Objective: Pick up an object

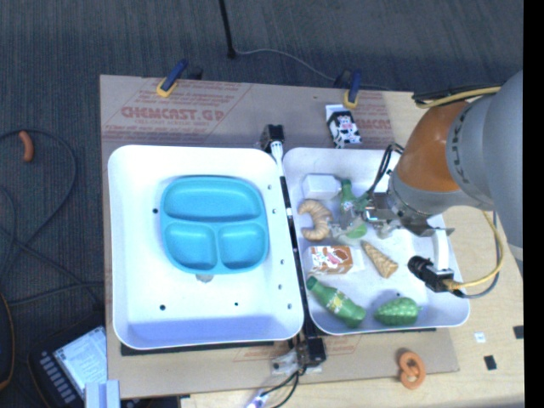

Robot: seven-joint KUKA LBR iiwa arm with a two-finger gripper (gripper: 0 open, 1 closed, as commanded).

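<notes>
Gripper [361, 218] sits low in your right bin [455, 313], among the croissant [317, 218], green bottle [347, 195] and cone [380, 258]; you cannot tell its grip. Left bin [127, 253] holds a blue tray [212, 223].

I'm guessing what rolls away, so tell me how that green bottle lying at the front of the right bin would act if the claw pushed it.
The green bottle lies on its side and looks rounded, so it would probably roll. It looks like a small toy, likely light, and may slide.
</notes>
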